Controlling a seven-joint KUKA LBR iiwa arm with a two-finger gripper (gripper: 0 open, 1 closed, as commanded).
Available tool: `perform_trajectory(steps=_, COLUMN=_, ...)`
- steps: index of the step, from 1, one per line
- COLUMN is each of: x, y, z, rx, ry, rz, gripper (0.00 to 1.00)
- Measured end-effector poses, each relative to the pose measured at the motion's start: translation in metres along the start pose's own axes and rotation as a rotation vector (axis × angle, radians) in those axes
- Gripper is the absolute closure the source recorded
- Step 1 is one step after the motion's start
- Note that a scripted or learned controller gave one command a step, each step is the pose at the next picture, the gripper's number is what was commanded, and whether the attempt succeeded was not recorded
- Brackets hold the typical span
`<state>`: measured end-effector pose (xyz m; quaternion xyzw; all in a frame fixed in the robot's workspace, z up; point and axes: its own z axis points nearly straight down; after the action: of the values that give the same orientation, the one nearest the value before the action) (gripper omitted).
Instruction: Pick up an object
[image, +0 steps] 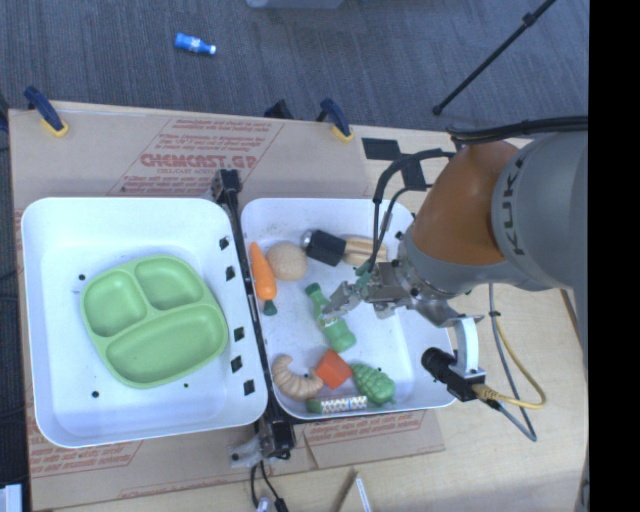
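Note:
The right bin (415, 395) holds a mixed pile. An orange carrot (263, 272) lies along its left wall, with a beige round lump (287, 261) beside it. A black-and-tan brush-like piece (335, 247) sits at the back. A green bottle (332, 322) lies in the middle. At the front are a red-orange block (334, 368), a tan curled pastry (295, 377), a green ridged toy (372, 383) and a silvery ribbed rod (338, 403). My gripper (345, 300) hangs low right over the green bottle's upper end, and part of the bottle is hidden by it.
The left bin (50, 400) holds a green divided plate (155, 318). A black divider (240, 280) runs between the bins. My arm (480, 220) covers the right bin's right side, with cables (510, 390) trailing off it. A blue item (195, 44) lies on the floor behind.

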<state>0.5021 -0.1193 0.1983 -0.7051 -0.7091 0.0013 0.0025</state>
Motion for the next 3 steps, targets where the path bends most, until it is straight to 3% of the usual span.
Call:
perform_trajectory(steps=1, x=-0.009, y=0.021, z=0.103, rx=0.002, ry=0.000, rz=-0.001, gripper=0.00)
perform_trajectory(steps=2, x=0.007, y=-0.008, z=0.108, rx=0.000, ry=0.000, rz=0.000, gripper=0.00)
perform_trajectory(steps=3, x=-0.006, y=0.052, z=0.106, rx=-0.003, ry=0.000, rz=0.001, gripper=0.00)
